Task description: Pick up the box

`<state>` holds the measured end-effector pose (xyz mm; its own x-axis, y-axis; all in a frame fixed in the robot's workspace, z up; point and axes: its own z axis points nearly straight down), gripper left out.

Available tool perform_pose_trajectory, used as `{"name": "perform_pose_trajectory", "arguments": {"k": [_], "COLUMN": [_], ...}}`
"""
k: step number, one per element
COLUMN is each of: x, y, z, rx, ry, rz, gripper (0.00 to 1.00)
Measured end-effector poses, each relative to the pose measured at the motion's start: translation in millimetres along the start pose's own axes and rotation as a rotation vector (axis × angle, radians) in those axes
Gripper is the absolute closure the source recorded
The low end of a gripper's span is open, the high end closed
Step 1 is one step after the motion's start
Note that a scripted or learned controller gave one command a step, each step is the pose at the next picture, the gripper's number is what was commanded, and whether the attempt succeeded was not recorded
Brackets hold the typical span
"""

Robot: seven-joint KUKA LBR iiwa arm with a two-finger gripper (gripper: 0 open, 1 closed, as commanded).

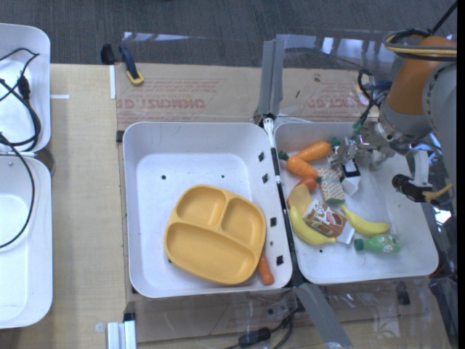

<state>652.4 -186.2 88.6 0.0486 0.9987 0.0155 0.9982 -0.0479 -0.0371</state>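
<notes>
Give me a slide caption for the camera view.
Gripper reaches into the right bin of toy food; yellow tray fills the left bin.

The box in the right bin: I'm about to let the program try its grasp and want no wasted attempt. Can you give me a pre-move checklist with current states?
1. Box located, lying among the food in the right bin: ok.
2. Claw over the right bin, near the box's upper end: ok.
3. Claw open enough to take the box: cannot tell.
4. Box free of neighbours: not ok; carrots and a snack packet crowd it.
5. Nothing between the claw's fingers already: cannot tell.
</notes>
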Motion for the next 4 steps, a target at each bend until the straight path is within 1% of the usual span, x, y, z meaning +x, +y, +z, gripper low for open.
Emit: {"name": "perform_pose_trajectory", "arguments": {"k": [1, 2, 3, 4], "x": [40.9, 44.0, 14.3, 6.4], "y": [-49.1, -57.0, -85.2, -37.6], "z": [-0.8, -24.2, -8.2, -2.7], "rx": [-0.036, -0.036, -0.038, -0.039], "ry": [-0.016, -0.017, -0.019, -0.014], "rz": [-0.004, -0.041, -0.142, 0.127], "gripper": [0.00, 0.00, 0.00, 0.00]}}
